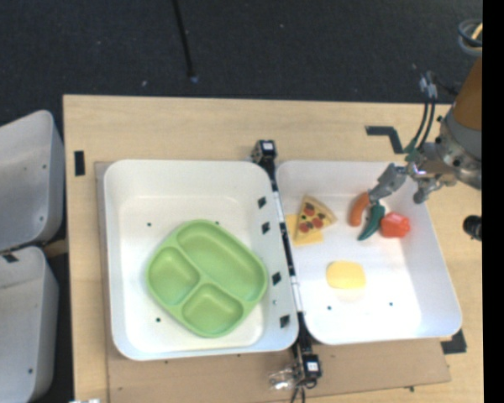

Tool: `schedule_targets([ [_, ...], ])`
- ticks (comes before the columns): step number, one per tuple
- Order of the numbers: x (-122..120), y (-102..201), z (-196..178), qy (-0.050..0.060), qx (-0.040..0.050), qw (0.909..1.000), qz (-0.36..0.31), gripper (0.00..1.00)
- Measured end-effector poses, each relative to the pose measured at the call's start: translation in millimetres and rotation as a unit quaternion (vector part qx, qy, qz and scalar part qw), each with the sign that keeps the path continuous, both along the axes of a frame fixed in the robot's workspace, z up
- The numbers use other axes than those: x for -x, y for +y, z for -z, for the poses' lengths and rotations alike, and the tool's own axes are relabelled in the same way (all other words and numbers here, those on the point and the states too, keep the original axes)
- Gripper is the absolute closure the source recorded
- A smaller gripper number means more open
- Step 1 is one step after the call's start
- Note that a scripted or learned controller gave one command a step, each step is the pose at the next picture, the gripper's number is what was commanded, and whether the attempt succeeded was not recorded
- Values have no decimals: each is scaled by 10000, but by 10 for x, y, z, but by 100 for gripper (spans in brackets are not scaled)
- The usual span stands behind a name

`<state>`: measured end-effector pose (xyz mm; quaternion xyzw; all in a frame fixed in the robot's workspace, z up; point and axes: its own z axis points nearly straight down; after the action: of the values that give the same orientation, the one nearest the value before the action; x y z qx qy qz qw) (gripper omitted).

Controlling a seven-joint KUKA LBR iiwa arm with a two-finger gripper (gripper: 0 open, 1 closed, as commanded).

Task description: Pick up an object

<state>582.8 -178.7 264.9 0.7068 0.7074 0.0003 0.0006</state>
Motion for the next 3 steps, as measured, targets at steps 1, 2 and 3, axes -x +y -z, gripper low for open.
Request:
schedule_targets([
  [1,19,-12,422,21,5,10000,6,0],
  [2,25,-34,843,18,7,10000,10,0],
  [3,8,31,1302,16,4,10000,9,0],
])
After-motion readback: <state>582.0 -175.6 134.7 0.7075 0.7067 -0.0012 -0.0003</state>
